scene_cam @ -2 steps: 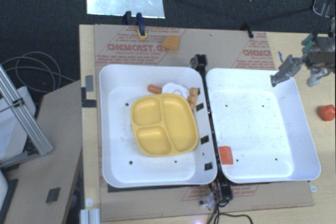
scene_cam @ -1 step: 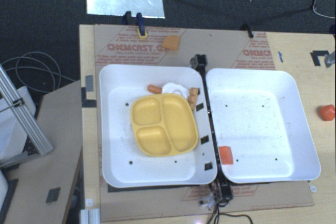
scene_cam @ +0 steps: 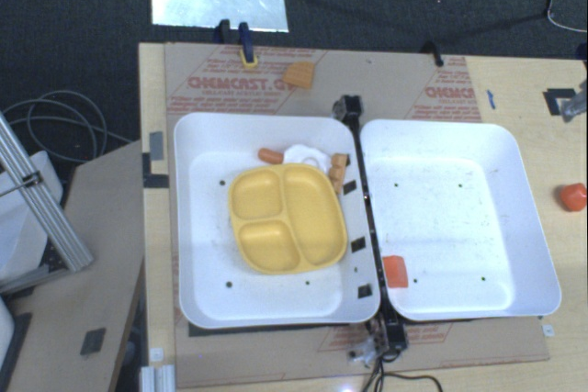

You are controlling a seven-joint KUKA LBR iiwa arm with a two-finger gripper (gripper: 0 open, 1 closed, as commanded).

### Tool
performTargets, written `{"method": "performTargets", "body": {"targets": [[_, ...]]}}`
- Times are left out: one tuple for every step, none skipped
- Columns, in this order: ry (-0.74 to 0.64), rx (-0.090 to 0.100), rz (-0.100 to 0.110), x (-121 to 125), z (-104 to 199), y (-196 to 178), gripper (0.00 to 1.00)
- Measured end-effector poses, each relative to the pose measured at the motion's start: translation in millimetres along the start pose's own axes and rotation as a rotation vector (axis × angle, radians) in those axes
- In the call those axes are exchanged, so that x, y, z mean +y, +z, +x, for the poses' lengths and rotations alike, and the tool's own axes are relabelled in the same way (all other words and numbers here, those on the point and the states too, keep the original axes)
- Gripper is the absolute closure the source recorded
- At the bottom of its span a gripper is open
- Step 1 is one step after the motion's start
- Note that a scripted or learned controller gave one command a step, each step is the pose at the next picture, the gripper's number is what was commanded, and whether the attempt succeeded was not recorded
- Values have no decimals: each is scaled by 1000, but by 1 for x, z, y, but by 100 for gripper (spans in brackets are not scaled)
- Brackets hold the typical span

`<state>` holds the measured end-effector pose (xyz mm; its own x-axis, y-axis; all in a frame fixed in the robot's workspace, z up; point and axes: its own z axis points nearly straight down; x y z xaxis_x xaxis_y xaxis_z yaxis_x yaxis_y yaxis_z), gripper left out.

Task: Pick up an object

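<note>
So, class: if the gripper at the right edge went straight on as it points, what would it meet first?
Likely bare bench behind the right bin; so little of the gripper shows that its heading and height are unclear.

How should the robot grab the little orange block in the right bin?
Come straight down onto the orange block and pinch its left and right faces. It lies flat near the right bin's left wall, so approaching from above looks safer than from the side.

One fixed overhead view, slanting down on both white bins [scene_cam: 528,197]
</note>
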<state>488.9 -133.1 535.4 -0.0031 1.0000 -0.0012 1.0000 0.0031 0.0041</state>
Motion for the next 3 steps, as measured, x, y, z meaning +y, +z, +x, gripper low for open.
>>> {"method": "performTargets", "body": {"targets": [[0,0,0,0,0,0,0],[8,0,5,-3,-77,52,0],[0,-1,1,-3,-73,49,0]]}}
